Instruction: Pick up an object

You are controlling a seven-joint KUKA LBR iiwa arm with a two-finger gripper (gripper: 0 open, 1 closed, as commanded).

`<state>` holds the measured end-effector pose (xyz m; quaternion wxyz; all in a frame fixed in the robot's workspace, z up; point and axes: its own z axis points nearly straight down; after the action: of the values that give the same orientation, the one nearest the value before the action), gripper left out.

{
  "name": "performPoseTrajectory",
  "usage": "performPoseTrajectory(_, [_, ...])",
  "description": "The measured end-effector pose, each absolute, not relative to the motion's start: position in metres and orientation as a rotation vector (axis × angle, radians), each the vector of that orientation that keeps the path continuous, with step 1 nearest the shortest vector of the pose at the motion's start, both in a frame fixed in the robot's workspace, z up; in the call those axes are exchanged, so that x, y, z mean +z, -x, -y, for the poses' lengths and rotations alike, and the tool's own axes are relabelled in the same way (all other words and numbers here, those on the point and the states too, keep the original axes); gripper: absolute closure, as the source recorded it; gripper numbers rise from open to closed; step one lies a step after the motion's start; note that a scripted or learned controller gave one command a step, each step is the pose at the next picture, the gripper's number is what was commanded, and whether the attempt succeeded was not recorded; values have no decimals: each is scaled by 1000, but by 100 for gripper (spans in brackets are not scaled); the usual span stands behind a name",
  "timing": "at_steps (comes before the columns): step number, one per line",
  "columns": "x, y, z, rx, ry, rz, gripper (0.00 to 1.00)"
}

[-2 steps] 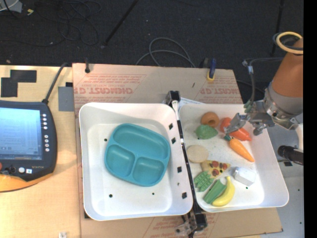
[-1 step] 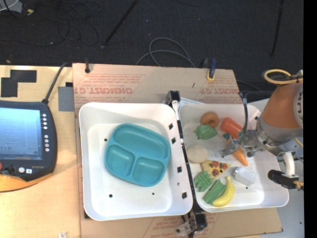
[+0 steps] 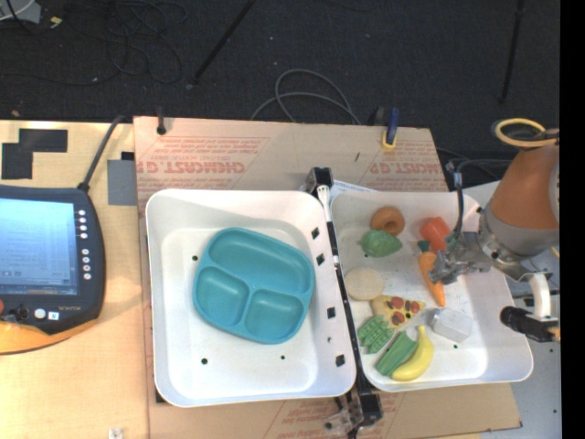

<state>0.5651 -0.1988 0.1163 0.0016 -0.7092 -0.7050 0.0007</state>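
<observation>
— Where is the gripper?
— The gripper [image 3: 445, 265] hangs low in the right bin [image 3: 498, 359], just over a carrot [image 3: 430, 277]; its grip can't be made out.
— The left bin [image 3: 174, 337]?
— It holds a teal plate [image 3: 253, 283].

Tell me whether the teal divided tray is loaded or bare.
Bare: the teal divided tray in the left bin shows all three compartments with nothing in them.

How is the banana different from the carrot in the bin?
The banana is yellow and curved; the carrot is orange and straighter. The banana lies at the near edge of the right bin, beside a green vegetable; the carrot lies farther back, right by the gripper. Both are toy foods in the same bin.
</observation>
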Motion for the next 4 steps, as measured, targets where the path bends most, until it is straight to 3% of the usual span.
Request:
performPoseTrajectory(1, [115,-565,199,3,2226,2211,0])
performPoseTrajectory(2, [86,-541,213,4,2219,2218,0])
performPoseTrajectory(3, [88,-586,213,-2,2220,2224,0])
performPoseTrajectory(4, [98,-584,214,1,2221,2218,100])
